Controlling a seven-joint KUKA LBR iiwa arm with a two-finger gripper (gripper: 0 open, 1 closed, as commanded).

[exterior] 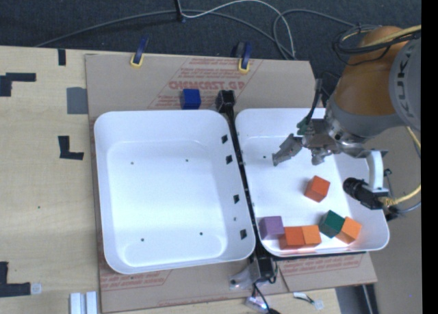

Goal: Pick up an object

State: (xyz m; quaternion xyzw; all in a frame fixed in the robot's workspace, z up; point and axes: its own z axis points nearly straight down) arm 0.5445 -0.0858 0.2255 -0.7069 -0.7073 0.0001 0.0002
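Hovering released, the pincer (301, 153) hangs above an orange cube (317, 188) sitting tilted and alone.

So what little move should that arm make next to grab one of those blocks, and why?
Probably move the pincer toward the near side of the right bin and lower it over the lone orange block. The pincer looks open with nothing between its fingers, and that block sits apart from the cluster of blocks along the bin's near edge.

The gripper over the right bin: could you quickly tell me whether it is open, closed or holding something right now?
Gripper: open, fingers spread, holding nothing; it hangs above the right bin, apart from the orange block.
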